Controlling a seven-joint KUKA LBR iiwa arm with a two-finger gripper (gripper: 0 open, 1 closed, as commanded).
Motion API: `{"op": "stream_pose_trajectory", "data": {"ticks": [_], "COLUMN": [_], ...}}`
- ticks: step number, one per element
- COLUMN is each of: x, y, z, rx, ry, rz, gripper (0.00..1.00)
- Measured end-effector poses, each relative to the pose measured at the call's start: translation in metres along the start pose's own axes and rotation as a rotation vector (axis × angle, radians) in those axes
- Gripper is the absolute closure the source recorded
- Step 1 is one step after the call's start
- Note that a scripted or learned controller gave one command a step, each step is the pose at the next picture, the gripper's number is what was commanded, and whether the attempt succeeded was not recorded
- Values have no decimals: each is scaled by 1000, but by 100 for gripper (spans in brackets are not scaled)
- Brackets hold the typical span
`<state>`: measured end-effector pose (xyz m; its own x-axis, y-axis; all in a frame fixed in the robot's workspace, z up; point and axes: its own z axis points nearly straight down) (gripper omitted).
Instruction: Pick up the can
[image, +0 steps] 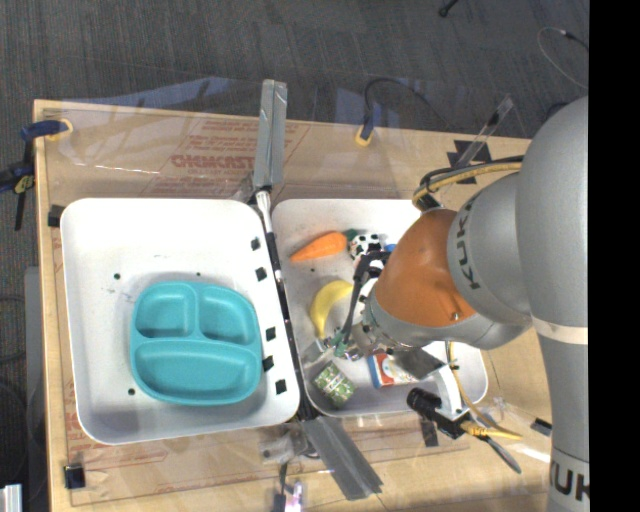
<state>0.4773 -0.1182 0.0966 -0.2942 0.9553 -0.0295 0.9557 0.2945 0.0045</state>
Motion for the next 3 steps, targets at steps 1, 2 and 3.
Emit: {"op": "stream_pose_trajectory", "data": {"ticks": [1,2,3], "x": [-45,-46,-54], "y": [-13,-12,-14], "z": [2,-7,-126], "rx": [-5,-7,-3], "ry": [26,24,26], "rz": [-441,-446,-338], "gripper": [0,100,100]}}
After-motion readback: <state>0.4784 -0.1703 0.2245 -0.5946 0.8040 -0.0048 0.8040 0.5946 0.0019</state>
